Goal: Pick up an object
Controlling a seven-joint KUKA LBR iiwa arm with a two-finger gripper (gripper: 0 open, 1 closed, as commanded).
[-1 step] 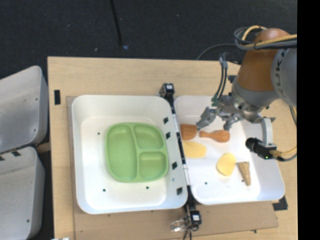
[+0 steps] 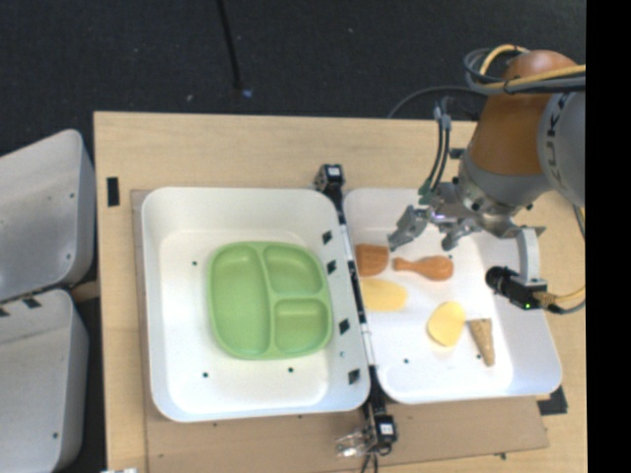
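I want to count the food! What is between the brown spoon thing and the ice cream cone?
In the camera view, a round yellow piece lies between the brown spoon-shaped piece and the cone, in the right bin.

Dark, near-black floor [image 2: 197, 37] across the top of the view, speckled, crossed by a thin black cable [image 2: 229, 42] running down toward the desk. Light wood desk [image 2: 227, 151], rectangular, pale tan top, small black tabs at its left edge and lower right corner. Two white rounded panels [image 2: 39, 215] at far left, one above the other, partly out of view, evenly lit from above with soft shadows.
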